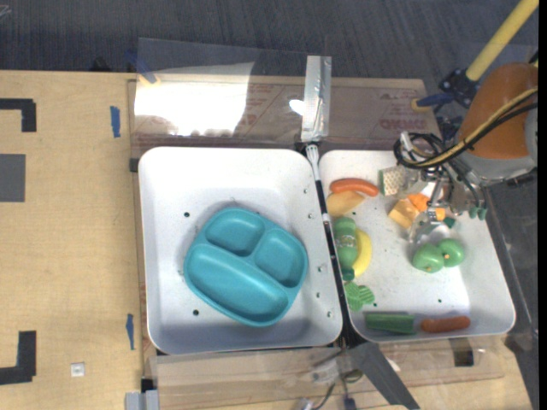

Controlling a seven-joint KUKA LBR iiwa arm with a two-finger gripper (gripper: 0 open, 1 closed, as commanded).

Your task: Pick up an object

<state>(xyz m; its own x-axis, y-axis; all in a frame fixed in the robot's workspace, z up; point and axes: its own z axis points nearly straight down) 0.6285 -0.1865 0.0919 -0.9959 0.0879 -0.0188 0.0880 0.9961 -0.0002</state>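
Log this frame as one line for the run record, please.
phase: reaching | gripper: over right bin, above green apple | grasp: none visible | left bin: teal divided plate

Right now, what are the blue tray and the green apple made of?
The blue tray looks like moulded plastic: one even teal colour, smooth, rounded compartments, soft sheen. The green apple seems to be a plastic toy: glossy with a bright highlight, though that's a guess.
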